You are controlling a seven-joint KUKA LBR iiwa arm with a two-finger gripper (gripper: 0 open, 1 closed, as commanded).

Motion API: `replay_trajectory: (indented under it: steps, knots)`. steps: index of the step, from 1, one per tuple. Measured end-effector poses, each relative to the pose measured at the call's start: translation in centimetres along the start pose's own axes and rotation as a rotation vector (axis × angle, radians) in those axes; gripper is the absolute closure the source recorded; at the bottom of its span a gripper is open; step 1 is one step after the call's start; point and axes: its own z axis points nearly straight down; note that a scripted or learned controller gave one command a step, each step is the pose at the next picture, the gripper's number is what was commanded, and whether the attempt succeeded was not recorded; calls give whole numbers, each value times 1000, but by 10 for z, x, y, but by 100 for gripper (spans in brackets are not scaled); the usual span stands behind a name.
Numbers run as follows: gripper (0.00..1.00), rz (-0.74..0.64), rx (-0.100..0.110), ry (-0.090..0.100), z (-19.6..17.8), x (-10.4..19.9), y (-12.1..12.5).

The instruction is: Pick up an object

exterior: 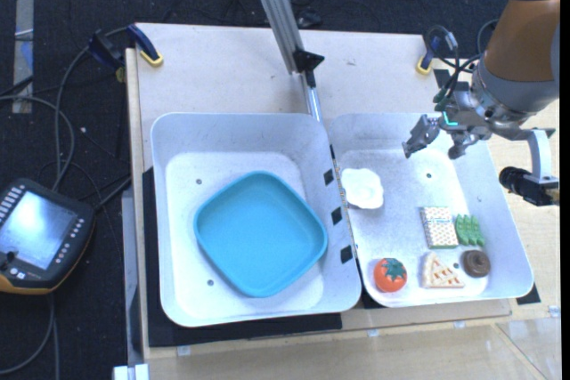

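Camera view: gripper spread open, holding nothing, upper right over right bin. Candidate objects sit lower: white piece mid-frame, tomato, wedge, checked block, green piece, brown disc. Risk: 4 items cluster lower right; a descent there likely nudges neighbours or pinches 2.

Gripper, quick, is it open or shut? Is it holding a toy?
Gripper: open, holding nothing, hanging above the right bin, apart from the toys.
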Motion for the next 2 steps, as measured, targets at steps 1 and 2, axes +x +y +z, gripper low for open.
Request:
replay_trajectory:
  steps: [1, 2]
  knots:
    - [0, 0, 0, 0, 0, 0, 0]
    - [0, 0, 5, 1, 63, 1, -3]
